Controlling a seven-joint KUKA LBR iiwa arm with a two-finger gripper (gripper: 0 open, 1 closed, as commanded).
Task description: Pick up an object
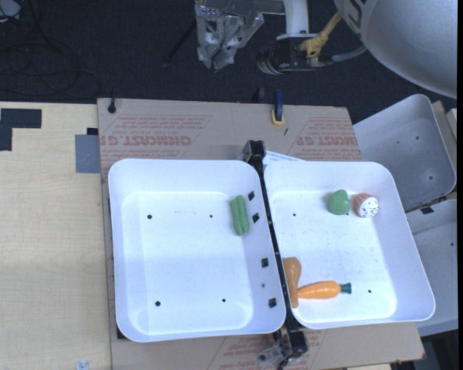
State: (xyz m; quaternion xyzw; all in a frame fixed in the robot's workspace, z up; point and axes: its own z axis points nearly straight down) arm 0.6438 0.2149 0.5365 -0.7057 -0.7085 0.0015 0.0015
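We look down on two shallow white plastic bins set side by side on a brown cardboard sheet [216, 133] that covers part of the pale wood table [38, 230]. The left bin [127, 245] holds one ridged green oblong [239, 215], lying near the black clips of the divider [266, 230] where the bins meet. The right bin [386, 206] holds four pieces: a rounded green lump [339, 202] touching a pinkish, white-speckled piece [365, 205] near the far right corner, and an orange toy carrot [322, 290] with a small green tip, just beside a tan piece [292, 276] that rests against the divider. The bins are smooth and glossy with rounded corners and small dark holes in their floors. Red print on the cardboard, upside down to us, appears to read "CHEMCAST GP". The end effector [220, 41] hangs above the dark floor beyond the table, well apart from both bins; its metal fingers appear slightly parted, with nothing between them. A blue-and-yellow clamp [278, 106] grips the cardboard's far edge.
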